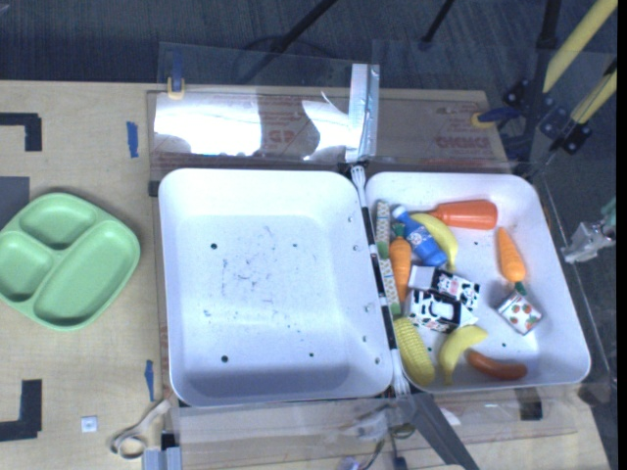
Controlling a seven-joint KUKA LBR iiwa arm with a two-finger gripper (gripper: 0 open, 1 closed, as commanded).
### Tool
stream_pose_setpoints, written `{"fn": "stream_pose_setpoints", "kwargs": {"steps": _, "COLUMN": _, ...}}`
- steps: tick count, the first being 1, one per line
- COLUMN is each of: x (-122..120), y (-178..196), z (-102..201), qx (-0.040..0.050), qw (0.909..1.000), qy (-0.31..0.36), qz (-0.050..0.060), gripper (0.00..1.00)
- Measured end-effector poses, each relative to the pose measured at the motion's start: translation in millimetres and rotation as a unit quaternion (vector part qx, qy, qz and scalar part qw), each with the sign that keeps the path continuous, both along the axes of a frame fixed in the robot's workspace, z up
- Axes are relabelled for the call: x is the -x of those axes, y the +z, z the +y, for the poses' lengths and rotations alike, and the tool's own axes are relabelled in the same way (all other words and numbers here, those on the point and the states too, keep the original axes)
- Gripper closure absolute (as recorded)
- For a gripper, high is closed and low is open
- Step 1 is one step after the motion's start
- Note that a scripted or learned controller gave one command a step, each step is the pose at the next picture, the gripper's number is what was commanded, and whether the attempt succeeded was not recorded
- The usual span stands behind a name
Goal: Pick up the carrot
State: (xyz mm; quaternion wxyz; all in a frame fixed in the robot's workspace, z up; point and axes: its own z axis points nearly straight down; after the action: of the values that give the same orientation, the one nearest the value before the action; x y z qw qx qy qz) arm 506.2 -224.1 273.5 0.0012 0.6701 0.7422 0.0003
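The right bin (549, 213) holds a heap of toy food. An orange carrot (509, 253) with a small green stub at its near end lies alone toward the bin's right side. A second carrot-like orange piece (400, 260) stands along the left wall, next to a blue bottle (424, 245). A longer orange-red piece (466, 213) lies across the far end, touching a yellow banana (438, 229).
A black-and-white patterned box (437, 307), a corn cob (414, 349), another banana (460, 345), a red sausage (496, 366) and a small printed cube (519, 313) crowd the near half. The left bin (260, 262) adjoins. A green divided plate (65, 259) sits far left. A small metal part (588, 240) is just outside the right bin.
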Motion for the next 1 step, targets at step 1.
{"fn": "stream_pose_setpoints", "kwargs": {"steps": 1, "x": 0.0, "y": 0.0, "z": 0.0, "qx": 0.0000, "qw": 1.0000, "qy": 0.000, "qz": 0.000, "gripper": 0.00}}
